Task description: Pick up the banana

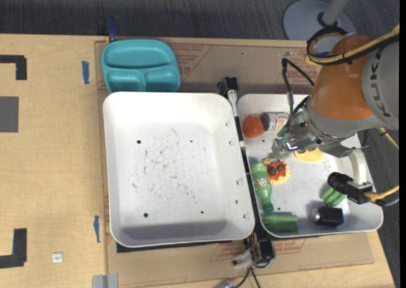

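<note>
The gripper (287,143) hangs low over the right bin (368,217), just beside a yellow banana (311,155). Whether it is spread or closed, I cannot tell. An orange ball (253,125) lies nearby.

The one camera is fixed high above the bench (51,153) and looks down at a slant, far enough to take in both white bins, the left bin (171,166) toward 9 o'clock and the right bin (365,217) toward 3 o'clock.
</note>
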`<state>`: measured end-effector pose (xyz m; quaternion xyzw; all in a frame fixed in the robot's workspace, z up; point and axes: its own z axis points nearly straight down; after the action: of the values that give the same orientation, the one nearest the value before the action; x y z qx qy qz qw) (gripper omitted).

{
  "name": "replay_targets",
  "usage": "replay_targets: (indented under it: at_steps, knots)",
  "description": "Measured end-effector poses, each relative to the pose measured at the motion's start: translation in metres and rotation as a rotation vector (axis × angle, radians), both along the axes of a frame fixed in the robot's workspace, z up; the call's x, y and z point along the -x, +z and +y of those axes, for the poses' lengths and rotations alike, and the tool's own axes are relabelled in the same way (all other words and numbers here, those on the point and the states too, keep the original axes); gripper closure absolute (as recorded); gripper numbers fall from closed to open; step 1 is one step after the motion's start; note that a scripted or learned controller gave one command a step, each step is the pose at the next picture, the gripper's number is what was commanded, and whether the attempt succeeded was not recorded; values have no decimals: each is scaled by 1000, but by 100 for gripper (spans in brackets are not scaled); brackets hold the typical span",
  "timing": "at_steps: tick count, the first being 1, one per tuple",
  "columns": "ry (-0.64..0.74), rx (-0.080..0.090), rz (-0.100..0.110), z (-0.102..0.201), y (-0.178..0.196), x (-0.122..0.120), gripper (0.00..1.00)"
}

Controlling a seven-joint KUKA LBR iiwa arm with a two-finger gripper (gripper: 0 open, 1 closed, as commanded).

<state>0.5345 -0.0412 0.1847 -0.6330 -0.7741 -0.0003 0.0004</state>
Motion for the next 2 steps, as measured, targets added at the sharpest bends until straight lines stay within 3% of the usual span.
replay_targets:
  at_steps: [1, 2]
  knots:
    - [34, 1, 1, -73, 0, 55, 100]
    - [35, 1, -2, -73, 10, 54, 100]
